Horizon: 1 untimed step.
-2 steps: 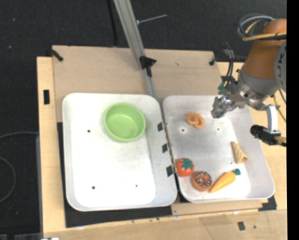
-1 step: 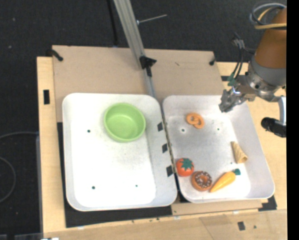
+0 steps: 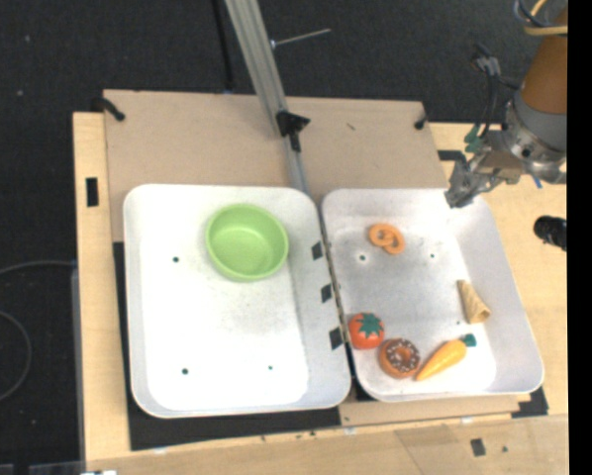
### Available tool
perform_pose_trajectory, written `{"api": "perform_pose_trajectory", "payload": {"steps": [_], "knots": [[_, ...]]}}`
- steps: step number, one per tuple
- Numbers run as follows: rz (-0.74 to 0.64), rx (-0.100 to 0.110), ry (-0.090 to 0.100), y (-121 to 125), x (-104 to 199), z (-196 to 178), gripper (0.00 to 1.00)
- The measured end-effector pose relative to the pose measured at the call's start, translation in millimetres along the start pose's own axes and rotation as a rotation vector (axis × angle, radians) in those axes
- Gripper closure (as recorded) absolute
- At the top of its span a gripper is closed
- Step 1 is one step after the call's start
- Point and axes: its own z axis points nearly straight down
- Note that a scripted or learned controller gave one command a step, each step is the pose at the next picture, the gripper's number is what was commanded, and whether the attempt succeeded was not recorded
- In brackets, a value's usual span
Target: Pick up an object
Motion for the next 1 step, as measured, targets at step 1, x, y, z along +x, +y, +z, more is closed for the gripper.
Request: {"api": "perform_pose_trajectory", "payload": {"steps": [1], "knots": [[-0.004,0.006,0.000,-3.5,46.4,16.8,1.00]]}}
